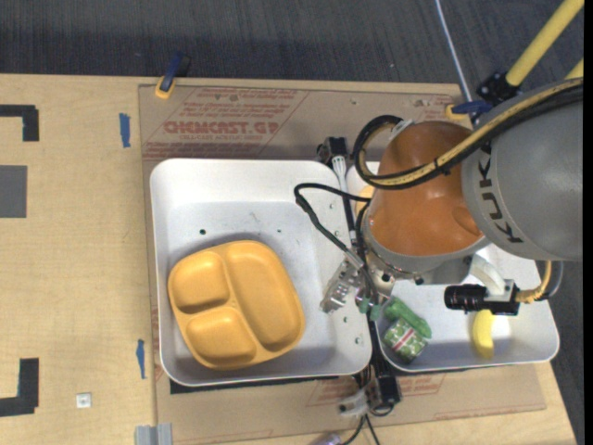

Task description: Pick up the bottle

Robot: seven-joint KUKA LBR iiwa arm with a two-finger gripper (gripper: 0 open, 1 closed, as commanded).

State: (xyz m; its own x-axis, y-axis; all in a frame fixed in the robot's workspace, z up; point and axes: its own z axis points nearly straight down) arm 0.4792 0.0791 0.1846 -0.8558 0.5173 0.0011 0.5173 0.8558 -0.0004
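Arm low over the seam between the two bins, bottle close by.
The pincer [350, 288] hangs beside the green bottle [404, 329] lying in the right bin [528, 346]; its opening cannot be told, nothing visibly held.

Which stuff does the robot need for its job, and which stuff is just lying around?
For the job:
- green bottle, lying in the right bin
- gripper, close to the bottle

Just lying about:
- yellow tray in the left bin
- small yellow thing in the right bin, too small to name
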